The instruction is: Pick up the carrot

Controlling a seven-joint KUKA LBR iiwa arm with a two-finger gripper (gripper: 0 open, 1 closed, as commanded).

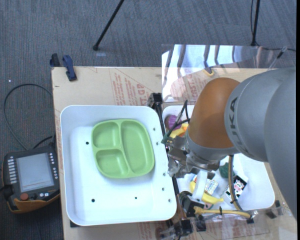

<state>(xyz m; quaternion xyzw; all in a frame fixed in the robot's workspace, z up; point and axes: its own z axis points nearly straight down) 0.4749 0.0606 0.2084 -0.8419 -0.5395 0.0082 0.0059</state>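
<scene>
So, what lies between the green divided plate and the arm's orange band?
In the camera view, bare white floor and the right rim of the left bin lie between the green plate and the orange band, then the gap where the bins meet.

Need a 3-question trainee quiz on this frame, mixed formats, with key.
1. True or false: the green tray lies in the left bin.
2. How many compartments does the green tray have? A) two B) three C) four
3. Fill in: the arm hangs over the ____ bin, covering much of what lies in it.

Key: 1 true; 2 B; 3 right. The carrot cannot be picked out for certain among the small items under the arm.
</scene>
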